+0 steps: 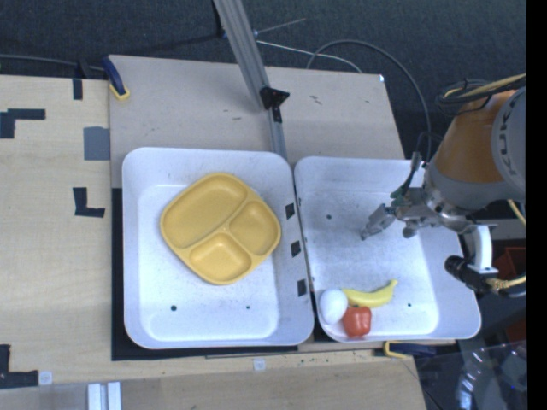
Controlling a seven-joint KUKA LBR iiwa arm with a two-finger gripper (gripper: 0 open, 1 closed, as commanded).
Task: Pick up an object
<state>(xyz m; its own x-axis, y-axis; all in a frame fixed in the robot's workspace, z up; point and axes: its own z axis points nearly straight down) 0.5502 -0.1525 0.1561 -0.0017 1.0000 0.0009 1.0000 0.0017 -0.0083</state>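
In the right bin [342,186], three small objects lie together at the front edge: a yellow banana [373,295], a white egg-like ball [332,304] and a red pepper-like piece [358,320]. My gripper [382,219] hangs over the middle of the right bin, above and behind these objects and apart from them. Its fingers [373,226] point left and down, and nothing shows between them. A yellow divided plate [220,227] lies in the left bin [141,254].
A metal pole [248,49] slants from the top toward the gap between the bins. Cables [359,54] trail behind the right bin. The grey and orange arm [479,161] fills the right side. A yellow-blue clamp [115,79] sits at the bench's back left.
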